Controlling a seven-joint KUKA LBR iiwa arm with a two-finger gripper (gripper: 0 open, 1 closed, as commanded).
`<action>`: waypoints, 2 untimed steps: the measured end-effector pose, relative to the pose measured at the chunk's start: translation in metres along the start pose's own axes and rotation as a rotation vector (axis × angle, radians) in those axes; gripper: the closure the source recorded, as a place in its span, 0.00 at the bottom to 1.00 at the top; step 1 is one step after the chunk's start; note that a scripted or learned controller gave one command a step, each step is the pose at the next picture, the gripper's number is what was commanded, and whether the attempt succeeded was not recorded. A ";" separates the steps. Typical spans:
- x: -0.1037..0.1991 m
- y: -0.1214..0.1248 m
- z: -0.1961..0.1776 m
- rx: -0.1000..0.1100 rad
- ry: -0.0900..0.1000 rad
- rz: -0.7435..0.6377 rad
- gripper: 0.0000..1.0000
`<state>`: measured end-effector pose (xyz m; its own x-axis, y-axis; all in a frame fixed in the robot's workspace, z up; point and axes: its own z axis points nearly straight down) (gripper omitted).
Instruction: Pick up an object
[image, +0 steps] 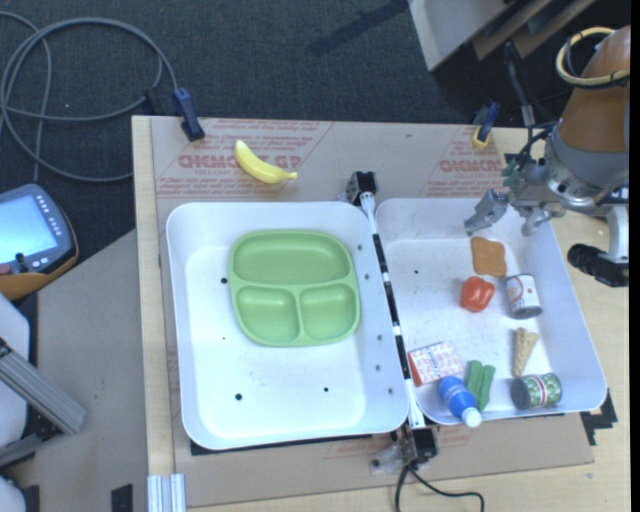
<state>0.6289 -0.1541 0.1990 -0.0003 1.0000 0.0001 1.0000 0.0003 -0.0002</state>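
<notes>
A banana (264, 164) is seen lying on the bench outside the bins, at twelve o'clock from the left bin (200, 380). Within that bin a green divided tray (294, 286) is set. The right bin (580, 340) is where the candidates for picking are found: a tan slab (488, 256) towards twelve o'clock, a red piece (477, 293) at the centre, a small tin (522, 296) beside it at three o'clock, a cone (525, 349), a second tin (538, 390), green sticks (480, 382), a blue bottle (459, 398) and a printed packet (434, 361) towards six and seven o'clock.

The gripper (510, 212) is held over the bin's twelve o'clock edge, its fingers spread apart with nothing between them. It is judged that no object has been grasped yet; descent, closure and lift are all left to be done.
</notes>
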 end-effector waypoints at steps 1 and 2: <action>0.002 -0.029 0.115 0.000 0.000 0.001 0.00; 0.002 -0.028 0.104 -0.002 -0.001 0.001 1.00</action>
<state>0.6007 -0.1520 0.0948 0.0009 1.0000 -0.0006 1.0000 -0.0009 0.0021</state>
